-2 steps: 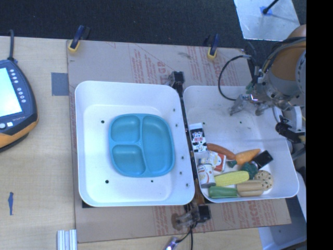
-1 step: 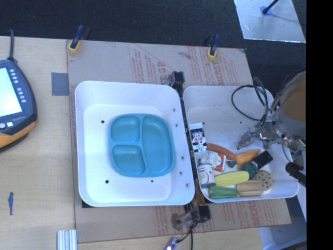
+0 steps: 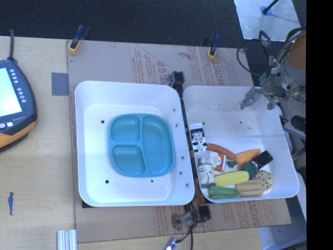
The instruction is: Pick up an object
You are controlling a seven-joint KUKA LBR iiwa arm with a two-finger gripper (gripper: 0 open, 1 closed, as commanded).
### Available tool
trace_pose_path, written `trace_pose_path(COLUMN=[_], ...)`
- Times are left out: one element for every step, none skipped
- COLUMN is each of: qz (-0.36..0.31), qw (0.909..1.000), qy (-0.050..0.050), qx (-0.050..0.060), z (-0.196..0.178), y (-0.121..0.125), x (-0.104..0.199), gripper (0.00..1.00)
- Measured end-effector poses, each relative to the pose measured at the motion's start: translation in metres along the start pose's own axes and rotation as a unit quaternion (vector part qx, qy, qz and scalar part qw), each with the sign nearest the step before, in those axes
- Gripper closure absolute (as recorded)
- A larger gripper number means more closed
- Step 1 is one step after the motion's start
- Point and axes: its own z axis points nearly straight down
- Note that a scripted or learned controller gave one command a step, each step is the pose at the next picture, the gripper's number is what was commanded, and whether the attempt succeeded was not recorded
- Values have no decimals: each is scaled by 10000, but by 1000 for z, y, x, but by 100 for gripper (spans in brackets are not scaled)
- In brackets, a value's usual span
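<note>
While the arm reaches in from the right, its tool hangs over the upper right part of the right bin, its two fingers spread apart with nothing between them and touching no object. Toys lie heaped along that bin's lower edge, well apart from the tool. A small carton with a black-and-white printed label, too small to read, lies against the bin's left wall, long axis running up and down. An orange carrot lies slanted, its tip pointing right and up. Beside it lies a yellow corn cob, lengthwise left to right, above a green vegetable. A round cookie sits at the right. In the left bin rests a blue divided plate. A tablet-like pendant lies on the table.
</note>
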Motion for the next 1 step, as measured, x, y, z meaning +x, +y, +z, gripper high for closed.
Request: trace_pose_path(qz=[-11], qw=[10000], qy=[0], qx=[21], z=[74], y=[-88], x=[0], gripper=[0])
